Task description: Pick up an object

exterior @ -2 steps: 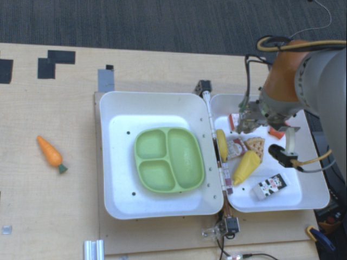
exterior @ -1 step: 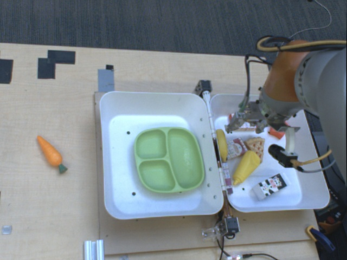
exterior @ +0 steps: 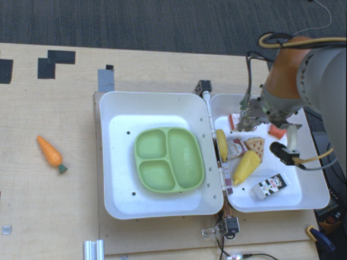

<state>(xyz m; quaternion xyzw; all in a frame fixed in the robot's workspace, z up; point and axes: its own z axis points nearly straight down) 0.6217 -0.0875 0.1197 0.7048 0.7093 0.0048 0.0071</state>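
Note:
My gripper (exterior: 247, 120) hangs low over the far part of the right bin (exterior: 309, 199), just above a small red and white item (exterior: 233, 121). Nearby in that bin lie a yellow banana-shaped toy (exterior: 220, 143), a printed snack packet (exterior: 235, 147), a pizza-slice toy (exterior: 255, 144), a yellow pepper-like toy (exterior: 245, 166), a black and white carton (exterior: 270, 186) and a red block (exterior: 277, 132). I see nothing lifted by the gripper.
The left bin (exterior: 116, 161) holds a green divided plate (exterior: 168, 160). An orange toy carrot (exterior: 50, 153) lies on the bench far left. The grey arm with its orange band (exterior: 287, 75) and looping cables cover the right bin's far right corner.

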